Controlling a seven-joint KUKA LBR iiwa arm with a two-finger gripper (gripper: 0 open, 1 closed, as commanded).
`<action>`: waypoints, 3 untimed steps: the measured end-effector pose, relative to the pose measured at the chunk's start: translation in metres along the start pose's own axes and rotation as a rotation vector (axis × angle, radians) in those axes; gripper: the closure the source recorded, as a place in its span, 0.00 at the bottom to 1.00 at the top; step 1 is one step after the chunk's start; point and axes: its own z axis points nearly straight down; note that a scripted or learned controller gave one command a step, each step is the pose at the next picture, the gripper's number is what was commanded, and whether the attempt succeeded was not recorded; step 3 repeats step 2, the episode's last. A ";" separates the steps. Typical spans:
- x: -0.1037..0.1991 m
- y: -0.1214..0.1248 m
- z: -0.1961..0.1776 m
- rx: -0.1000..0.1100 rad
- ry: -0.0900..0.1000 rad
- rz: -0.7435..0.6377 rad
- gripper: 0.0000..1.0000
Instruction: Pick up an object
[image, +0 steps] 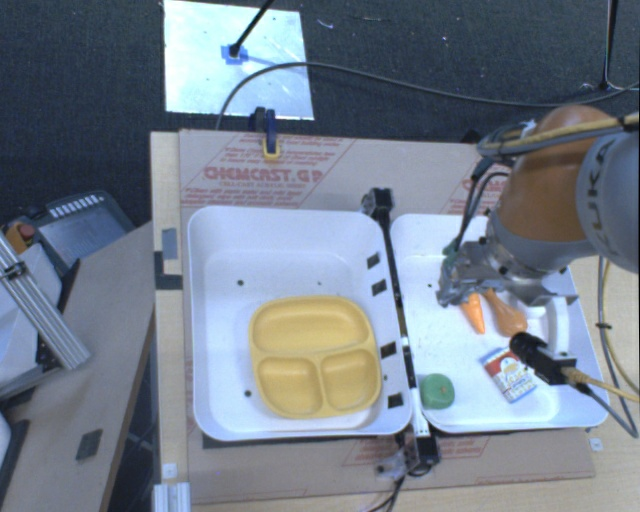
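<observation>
My gripper (452, 290) hangs low over the middle of the right bin (425, 250), under the grey and orange arm. Just to its right lie two orange carrot-like pieces, one (473, 312) almost touching the gripper's tip and the other (507, 313) beside it. A green round object (436, 390) rests near the bin's front left corner. A small red, white and blue box (510, 376) lies near the front, to the right of the green object. Nothing shows as held.
The left bin (230, 250) holds a yellow divided plate (314, 354) toward its front. A white curved piece (554, 325) lies at the right bin's right side. A black divider strip (392, 300) runs between the bins.
</observation>
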 end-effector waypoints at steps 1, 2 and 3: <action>0.058 0.005 -0.007 -0.002 0.000 -0.001 1.00; 0.119 0.009 -0.006 -0.001 0.001 -0.001 1.00; 0.119 0.009 -0.006 -0.001 0.001 -0.001 1.00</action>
